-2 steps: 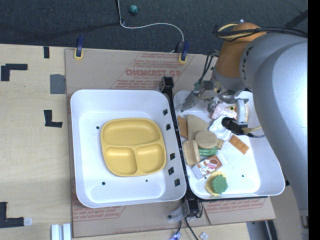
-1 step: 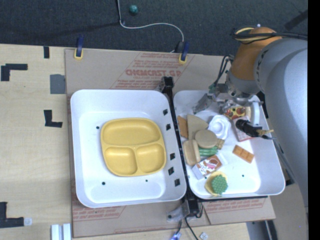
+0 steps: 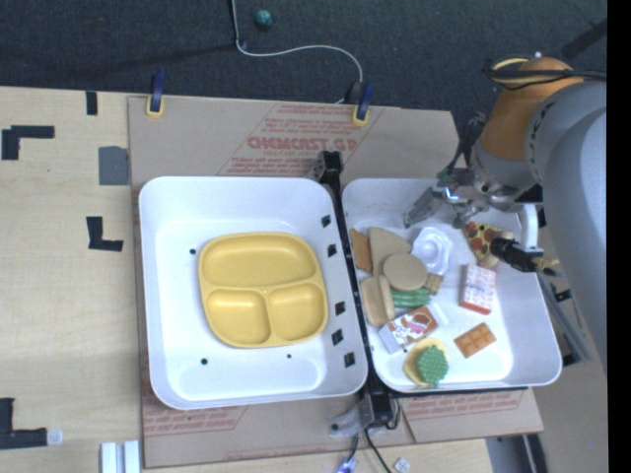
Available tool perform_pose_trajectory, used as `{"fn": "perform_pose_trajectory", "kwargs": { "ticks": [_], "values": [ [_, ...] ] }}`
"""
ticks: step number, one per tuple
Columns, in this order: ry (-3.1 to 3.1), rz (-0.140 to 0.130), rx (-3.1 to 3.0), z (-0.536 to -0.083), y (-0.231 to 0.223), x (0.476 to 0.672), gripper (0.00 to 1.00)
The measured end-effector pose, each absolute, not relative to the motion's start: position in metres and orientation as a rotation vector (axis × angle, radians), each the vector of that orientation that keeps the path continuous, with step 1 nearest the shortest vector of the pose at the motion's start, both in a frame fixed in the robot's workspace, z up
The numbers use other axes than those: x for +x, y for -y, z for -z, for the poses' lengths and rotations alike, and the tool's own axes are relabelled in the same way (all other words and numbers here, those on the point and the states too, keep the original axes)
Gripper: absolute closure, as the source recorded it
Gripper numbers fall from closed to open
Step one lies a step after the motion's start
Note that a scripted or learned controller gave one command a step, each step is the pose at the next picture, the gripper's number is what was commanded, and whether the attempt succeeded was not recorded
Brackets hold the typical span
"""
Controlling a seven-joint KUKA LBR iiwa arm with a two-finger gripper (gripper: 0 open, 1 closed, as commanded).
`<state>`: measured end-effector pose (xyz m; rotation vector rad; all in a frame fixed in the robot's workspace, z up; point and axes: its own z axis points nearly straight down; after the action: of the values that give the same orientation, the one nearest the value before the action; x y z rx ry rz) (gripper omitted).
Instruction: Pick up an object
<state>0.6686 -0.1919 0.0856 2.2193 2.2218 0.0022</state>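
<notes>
Right beside the fingers (image 3: 446, 203) lies a white cup (image 3: 431, 247).

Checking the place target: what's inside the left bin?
The left bin holds a yellow divided tray with three compartments, nothing in them. The bin floor beneath the tray is covered.

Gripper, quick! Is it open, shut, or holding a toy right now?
Gripper: cannot be told. It hangs over the back of the right bin, above the pile of toy food.
</notes>
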Motion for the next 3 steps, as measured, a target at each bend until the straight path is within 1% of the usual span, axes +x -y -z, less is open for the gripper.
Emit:
{"fn": "perform_pose_trajectory", "kwargs": {
  "ticks": [1,2,3],
  "values": [
    [-2.226,-0.001,2.224,-0.094,0.221,0.668,0.0],
    [-2.222,0.0,2.22,-0.117,0.223,0.669,0.0],
    [-2.223,0.0,2.22,-0.182,0.223,0.668,0.0]
  ]
}}
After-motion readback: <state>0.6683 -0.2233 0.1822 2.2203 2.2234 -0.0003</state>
